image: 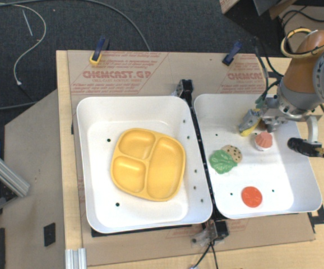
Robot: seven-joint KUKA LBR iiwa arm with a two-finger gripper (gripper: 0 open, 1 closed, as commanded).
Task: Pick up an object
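Note:
My gripper (255, 120) hangs low over the back of the right bin (296, 172), with the grey and orange arm (305, 72) reaching in from the upper right. A small yellow object (246, 130) lies right at the gripper's tip, partly hidden by it. Just beside it, to the right, sits a pink and white piece (263, 141). Further forward lie a green leafy item (222, 163) touching a speckled cookie (234, 153), and a red-orange disc (251, 196) near the front.
The left bin (95, 122) holds a yellow divided plate (148, 164). A black divider with clamps (185, 88) runs between the bins. Blue clips (99, 48) stand on the cardboard behind. Cables trail around the arm at the right.

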